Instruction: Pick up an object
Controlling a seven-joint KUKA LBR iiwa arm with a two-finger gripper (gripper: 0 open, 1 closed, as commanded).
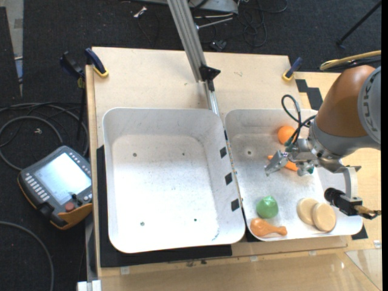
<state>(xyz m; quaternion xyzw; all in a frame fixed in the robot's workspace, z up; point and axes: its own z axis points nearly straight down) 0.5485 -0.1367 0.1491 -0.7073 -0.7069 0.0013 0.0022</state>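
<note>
Nearest the lens, an orange gourd-shaped toy [267, 227] is lying along the front wall of the right bin [254, 121], with a green ball [267, 207] just behind it and two tan discs [317, 214] sitting overlapped toward the front right corner. Left bin [160, 174] is sitting alongside, holding nothing to grab.

Arm [348, 111] is reaching in from the right, gripper [280, 160] hanging low over the middle of the right bin. Fingers look spread, tips pointing left, nothing between them. An orange ball [285, 133] is sitting just behind the gripper toward the back wall, and an orange sliver [292, 167] is peeking out just right of the fingertips, partly hidden by the hand, so can't identify it.

Judging by pose: still in approach, no grasp made. Target is unclear, orange ball and the sliver being the closest candidates. Next move needs the fingers centred over one item, lowered around it, then closed before lifting. Round toys risk rolling away from the tips.
</note>
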